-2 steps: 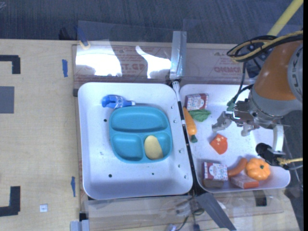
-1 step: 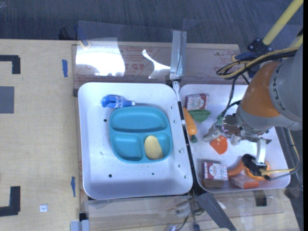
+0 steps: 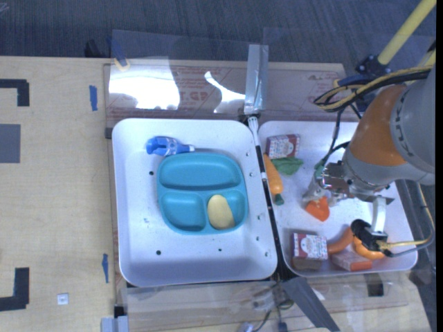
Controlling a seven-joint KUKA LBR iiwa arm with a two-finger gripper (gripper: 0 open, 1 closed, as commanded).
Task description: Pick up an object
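Note:
My gripper (image 3: 324,194) hangs low in the middle of the right bin (image 3: 313,127), directly over a small red-orange piece (image 3: 318,211) and very close to it or touching it. The wrist hides how the jaws stand. An orange carrot (image 3: 274,178) lies along the bin's left wall, with a green leafy piece (image 3: 288,164) beside it. A small red-and-white box (image 3: 282,146) sits at the far left corner, and a second one (image 3: 309,246) at the near side. Orange curved items (image 3: 365,245) lie at the near right.
The left bin (image 3: 131,206) holds a blue divided plate (image 3: 201,182) with a yellow oval item (image 3: 220,211) in its near right compartment. A blue toy (image 3: 163,145) lies beyond the plate. Cables and a yellow pole stand behind the arm at the right.

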